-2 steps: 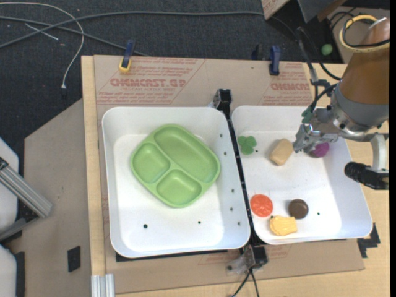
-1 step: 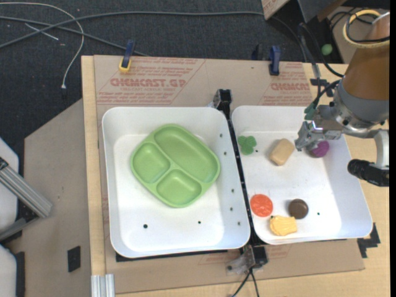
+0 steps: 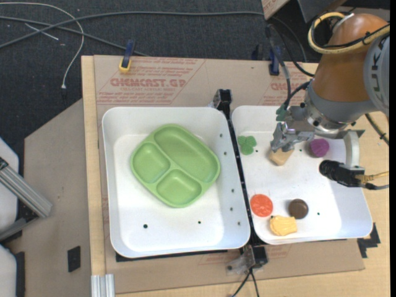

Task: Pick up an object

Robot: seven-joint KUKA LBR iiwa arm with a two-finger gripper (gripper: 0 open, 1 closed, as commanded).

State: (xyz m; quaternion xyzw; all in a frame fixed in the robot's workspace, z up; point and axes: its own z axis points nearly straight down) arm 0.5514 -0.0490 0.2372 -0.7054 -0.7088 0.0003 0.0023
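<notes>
In the right bin, my gripper reaches down over a small tan block, with its fingers right above and touching or nearly touching the block's top. A purple object lies just right of the gripper. A small green piece lies to the gripper's left. Along the bin's near side sit an orange-red round piece, a brown round piece and a yellow object.
The left bin holds a green divided plate. A black clamp sits at the top of the divider between the bins. Cardboard lies under both bins, with blue clips at its far edge.
</notes>
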